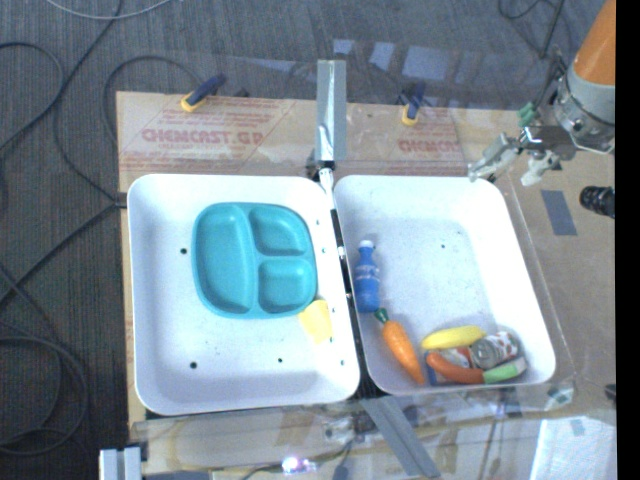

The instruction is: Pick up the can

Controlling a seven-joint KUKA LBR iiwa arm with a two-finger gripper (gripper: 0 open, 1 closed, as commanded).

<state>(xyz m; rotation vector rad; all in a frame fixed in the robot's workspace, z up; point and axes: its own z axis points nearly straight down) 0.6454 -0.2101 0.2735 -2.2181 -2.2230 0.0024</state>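
The can is small, silver and red, and lies on its side in the near right corner of the right bin. It is wedged among other items. My gripper hangs above the bin's far right corner, well away from the can, at the end of the grey arm with the orange band. Its two fingers stand open with nothing between them.
Around the can lie a yellow banana, an orange-red piece and a green piece. A carrot and a blue bottle lie along the right bin's left side. The left bin holds a teal divided tray and a yellow piece.
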